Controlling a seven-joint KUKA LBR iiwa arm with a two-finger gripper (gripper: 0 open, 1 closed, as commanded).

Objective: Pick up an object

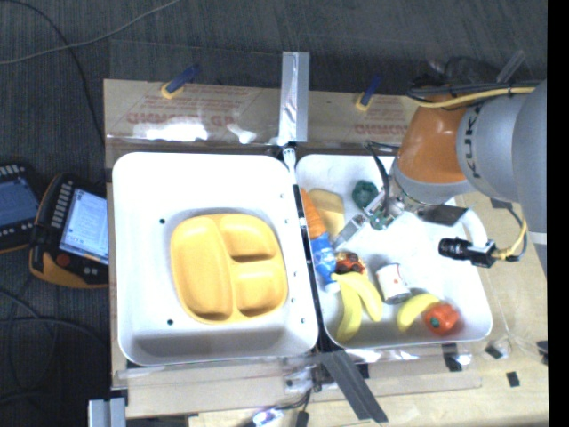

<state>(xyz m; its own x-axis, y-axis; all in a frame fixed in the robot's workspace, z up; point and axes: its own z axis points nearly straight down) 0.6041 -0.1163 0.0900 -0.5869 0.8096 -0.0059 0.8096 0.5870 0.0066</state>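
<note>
The task names no one thing, so the toys in the right bin (476,265) are all fair game. The nearest one to the gripper (348,231) is a small red and black toy (348,261), just below the tip, near the middle of the bin. It is too small to tell which way it points.

A yellow banana (354,302) lies by the bin's front edge. Its long side runs from the front edge up toward the middle, with a curve. A white cup (392,282) sits beside it. A second banana (414,309) and a red tomato (442,318) rest in the front right corner. An orange and blue bottle (316,238) lies along the left wall, its long side running front to back. A tan block (327,206) and a green toy (364,190) sit near the back edge.

The arm (444,149) reaches in from the right and the gripper slants down toward the left side of the bin. It seems to be in the reaching step, with nothing picked up yet. Whether the jaws are open or closed cannot be told from here. Next, it likely needs to drop straight over one toy and close on it.

The left bin (142,194) holds a yellow tray (229,265).
</note>
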